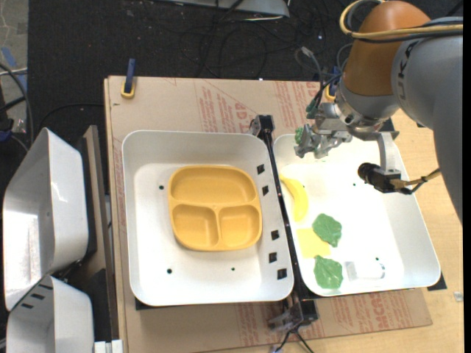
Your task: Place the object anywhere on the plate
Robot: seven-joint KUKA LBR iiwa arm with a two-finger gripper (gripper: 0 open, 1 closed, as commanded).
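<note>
A yellow three-compartment plate [215, 206] lies in the middle of the left bin [143, 160]. My gripper [315, 147] hangs over the back left corner of the right bin [412, 219], well to the right of the plate and beyond it. A small green piece [300, 134] shows against the gripper's left side; whether it is held I cannot tell. In the right bin lie a yellow banana [296, 197], a green leafy piece [327, 229], a flat yellow piece [312, 243], another green piece [328, 272] and a pale whitish item [366, 271].
A black divider with clips [276, 212] runs between the two bins. A black cable fitting [379, 176] hangs from the arm over the right bin. White containers [40, 204] stand left of the bench. Brown cardboard [206, 105] lies under the bins.
</note>
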